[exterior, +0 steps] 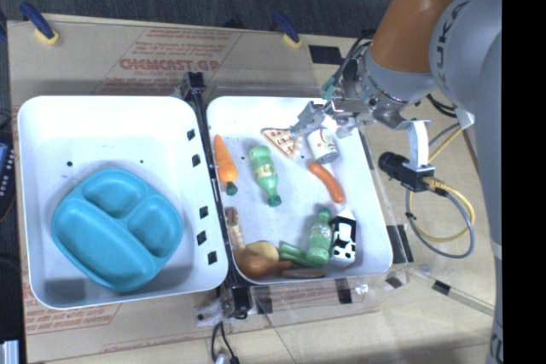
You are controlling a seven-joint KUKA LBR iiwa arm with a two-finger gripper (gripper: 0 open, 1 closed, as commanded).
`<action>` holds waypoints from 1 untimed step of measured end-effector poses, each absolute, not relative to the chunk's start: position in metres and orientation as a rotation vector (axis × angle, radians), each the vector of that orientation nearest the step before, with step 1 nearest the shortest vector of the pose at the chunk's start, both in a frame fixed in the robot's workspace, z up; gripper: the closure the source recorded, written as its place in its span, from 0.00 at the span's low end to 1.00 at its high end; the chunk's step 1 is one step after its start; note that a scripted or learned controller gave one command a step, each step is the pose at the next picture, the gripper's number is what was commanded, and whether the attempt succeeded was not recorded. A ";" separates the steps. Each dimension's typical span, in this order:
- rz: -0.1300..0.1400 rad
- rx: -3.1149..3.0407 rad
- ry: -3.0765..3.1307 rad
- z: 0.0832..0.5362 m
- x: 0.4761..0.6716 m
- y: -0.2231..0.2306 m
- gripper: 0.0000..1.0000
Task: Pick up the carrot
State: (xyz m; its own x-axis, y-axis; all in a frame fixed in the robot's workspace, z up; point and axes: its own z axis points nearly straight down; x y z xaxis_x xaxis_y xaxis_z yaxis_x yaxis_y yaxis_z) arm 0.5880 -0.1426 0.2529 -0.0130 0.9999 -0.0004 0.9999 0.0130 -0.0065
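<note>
While the long orange carrot with a green stub at its lower end (224, 164) lies flat against the left wall of the right-hand shallow white bin (368, 183), just beside the divider between the two bins, I judge the pick as not yet begun: nothing is lifted and the carrot sits untouched. My end effector (322, 125) hangs over the upper right part of that same bin, near a tan pizza-slice toy (282, 140) and a small white cylinder (324, 151), well apart from the carrot. From this slanted view I cannot tell how it is set, and I see nothing gripped in it. A second orange piece, short and sausage-like (328, 182), lies below the end effector, and I would be careful not to mistake it for the target. Between there and the carrot lies a green toy bottle (264, 175); more toys crowd the bin's lower edge. The left bin (34, 183) carries a blue divided plate (118, 226). What is left, as I read it, is everything: travel left across the bin, descend, close, lift.
</note>
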 end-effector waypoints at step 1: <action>0.014 -2.235 -2.194 0.189 0.577 -0.073 0.00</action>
